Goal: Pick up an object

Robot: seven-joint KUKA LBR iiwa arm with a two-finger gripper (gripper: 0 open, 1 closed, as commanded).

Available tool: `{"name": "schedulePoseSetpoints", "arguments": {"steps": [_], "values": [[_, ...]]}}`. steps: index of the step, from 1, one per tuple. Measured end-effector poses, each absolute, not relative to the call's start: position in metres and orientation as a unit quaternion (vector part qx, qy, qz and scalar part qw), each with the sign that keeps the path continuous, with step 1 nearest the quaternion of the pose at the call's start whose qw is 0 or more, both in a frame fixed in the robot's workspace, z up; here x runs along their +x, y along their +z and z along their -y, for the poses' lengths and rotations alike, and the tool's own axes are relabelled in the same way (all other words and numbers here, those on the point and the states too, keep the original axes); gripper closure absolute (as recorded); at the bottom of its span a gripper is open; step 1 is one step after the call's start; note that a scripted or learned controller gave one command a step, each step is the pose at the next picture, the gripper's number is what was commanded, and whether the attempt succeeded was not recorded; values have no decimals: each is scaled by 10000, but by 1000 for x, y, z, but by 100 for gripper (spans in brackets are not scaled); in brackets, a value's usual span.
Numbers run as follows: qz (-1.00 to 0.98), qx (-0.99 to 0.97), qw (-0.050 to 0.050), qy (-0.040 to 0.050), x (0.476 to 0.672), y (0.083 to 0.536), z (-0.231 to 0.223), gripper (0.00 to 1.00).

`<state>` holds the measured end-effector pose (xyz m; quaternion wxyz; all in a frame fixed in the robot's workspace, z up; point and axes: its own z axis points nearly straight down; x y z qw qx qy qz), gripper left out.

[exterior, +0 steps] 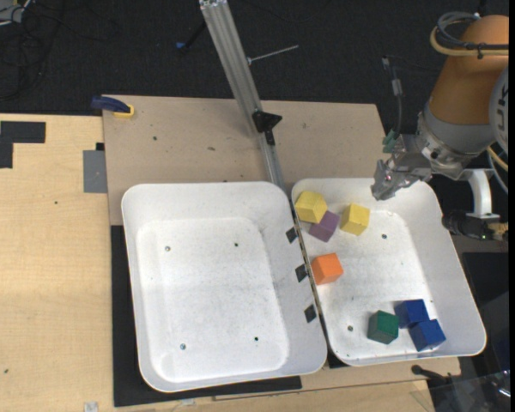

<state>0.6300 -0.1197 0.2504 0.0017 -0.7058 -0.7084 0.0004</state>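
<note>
Pale wooden boards carry two shallow white bins side by side, with a slanted aluminium rail [240, 75] rising behind them. All the objects lie in the right bin [463, 281]: two yellow cubes (one [310, 205] near the far left corner, the other [354, 219] just beside it), a purple block [326, 225] touching the first, an orange cube [327, 268] against the left wall, and a green cube [382, 327] with blue blocks [419, 322] at the near edge. The gripper [386, 183] hovers above the bin's far edge, carrying nothing; whether it is spread or pressed together I cannot tell. The nearest free-standing target looks to be the right yellow cube: I would descend straight over it, square to its faces, keeping clear of the purple block and the far wall.
</note>
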Motion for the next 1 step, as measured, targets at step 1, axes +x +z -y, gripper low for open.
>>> {"name": "schedulePoseSetpoints", "arguments": {"steps": [1], "values": [[7086, -7056, 23, 2, 626, 253, 63, 100]]}}
